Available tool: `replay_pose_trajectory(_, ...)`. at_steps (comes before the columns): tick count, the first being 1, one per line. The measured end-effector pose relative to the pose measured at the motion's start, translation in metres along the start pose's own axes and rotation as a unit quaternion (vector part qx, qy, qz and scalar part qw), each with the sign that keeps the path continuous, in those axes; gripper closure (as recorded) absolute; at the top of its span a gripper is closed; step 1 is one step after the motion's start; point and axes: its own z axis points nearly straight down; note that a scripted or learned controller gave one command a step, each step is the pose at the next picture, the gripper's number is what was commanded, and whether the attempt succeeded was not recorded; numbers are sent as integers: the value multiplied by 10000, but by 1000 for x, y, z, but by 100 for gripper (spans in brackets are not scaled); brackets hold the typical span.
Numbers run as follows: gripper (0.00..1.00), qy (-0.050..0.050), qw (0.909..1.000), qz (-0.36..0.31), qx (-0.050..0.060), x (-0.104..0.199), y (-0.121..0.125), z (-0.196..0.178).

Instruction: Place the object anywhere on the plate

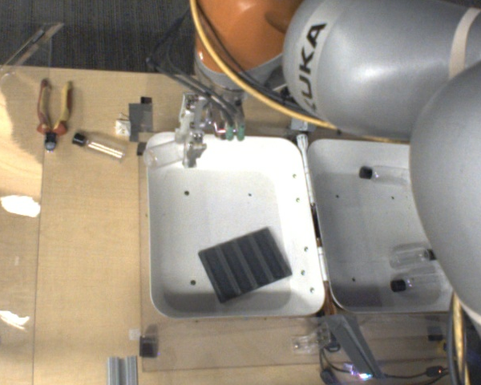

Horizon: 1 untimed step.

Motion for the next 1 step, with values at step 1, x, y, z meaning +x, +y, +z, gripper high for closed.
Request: replay_pose_trajectory(1, 100, 6, 9856, 1689, 7, -25, -1, 38)
